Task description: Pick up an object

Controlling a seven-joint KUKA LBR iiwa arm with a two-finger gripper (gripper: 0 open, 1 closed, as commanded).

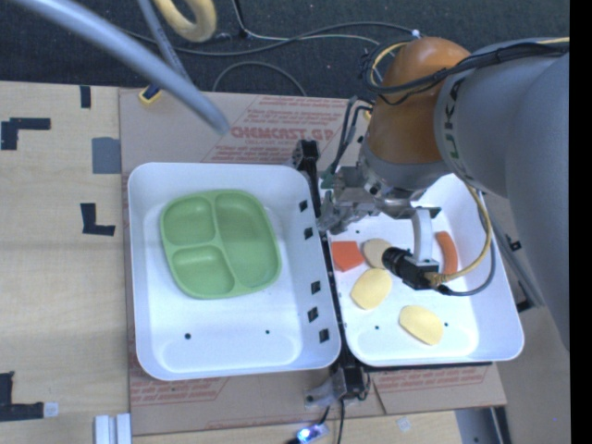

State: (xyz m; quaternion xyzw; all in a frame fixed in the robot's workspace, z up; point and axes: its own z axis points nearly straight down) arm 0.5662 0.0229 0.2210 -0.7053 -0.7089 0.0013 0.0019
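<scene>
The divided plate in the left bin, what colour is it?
Light green: the divided plate lies in the left bin, clearest in the camera view.

Robot lab: taped bench [55,248], cables [277,49].

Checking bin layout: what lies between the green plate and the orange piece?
The bins' adjoining rims, with black clips, in the camera view between plate and orange piece.

The arm [481,128] reaches in from the right over the right bin [490,340], which holds two yellow pieces [371,289], an orange-red block [346,256] and an orange stick [447,248]. The left bin [157,340] holds a green divided plate [220,243].
</scene>
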